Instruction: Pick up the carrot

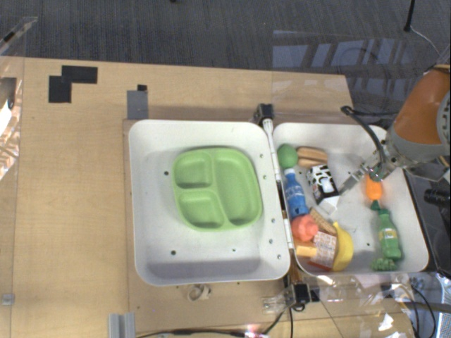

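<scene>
Reaching in from the right, the grey arm [423, 129] with its orange band hangs over the right bin [416, 220], and its tool [373, 173] sits low at the bin's right-centre. The carrot [373, 189] is directly under the tool tip, a small orange piece touching or pinched at its upper end; from where I stand I cannot tell whether the tool actually grips it or just rests against it, and I cannot tell how wide it stands.

Just below the carrot lies a green bottle [387, 236], lengthwise toward the bin's near edge. To the left of the tool is a black-and-white carton [323, 180], with a white scrap beside it. Along the bin's left wall lies a blue bottle [294, 197], and above it a green ball-like thing [287, 155] next to a tan stick-shaped item [312, 153]. At the near left corner things are piled together: a pink-red fruit [303, 227], a banana [344, 248] and a small patterned packet [324, 243], all touching.

The left bin [151, 259] holds a green divided tray [213, 188], flat in its middle, well apart from the arm. Both bins sit side by side on the wooden worktop [63, 210].
</scene>
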You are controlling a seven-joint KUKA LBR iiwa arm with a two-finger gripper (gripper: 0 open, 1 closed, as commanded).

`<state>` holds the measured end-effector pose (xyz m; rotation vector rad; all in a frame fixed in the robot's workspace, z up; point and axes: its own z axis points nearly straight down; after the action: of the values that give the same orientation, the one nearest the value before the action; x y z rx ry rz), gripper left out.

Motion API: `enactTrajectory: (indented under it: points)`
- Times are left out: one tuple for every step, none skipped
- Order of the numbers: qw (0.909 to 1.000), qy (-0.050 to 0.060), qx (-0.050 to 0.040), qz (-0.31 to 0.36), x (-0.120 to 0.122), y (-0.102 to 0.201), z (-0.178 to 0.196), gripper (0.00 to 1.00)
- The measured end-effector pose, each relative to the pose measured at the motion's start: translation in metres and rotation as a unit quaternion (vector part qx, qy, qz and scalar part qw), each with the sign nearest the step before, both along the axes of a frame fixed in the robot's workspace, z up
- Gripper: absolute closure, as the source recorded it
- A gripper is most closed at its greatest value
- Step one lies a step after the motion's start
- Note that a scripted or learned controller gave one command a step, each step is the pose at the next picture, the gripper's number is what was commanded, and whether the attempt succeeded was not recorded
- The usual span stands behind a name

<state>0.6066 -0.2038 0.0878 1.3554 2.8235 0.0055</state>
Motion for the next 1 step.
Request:
enactTrajectory:
  points:
    - [1.0,-0.006,-0.0025,0.005,0.0044,0.0005,0.0148,1.0]
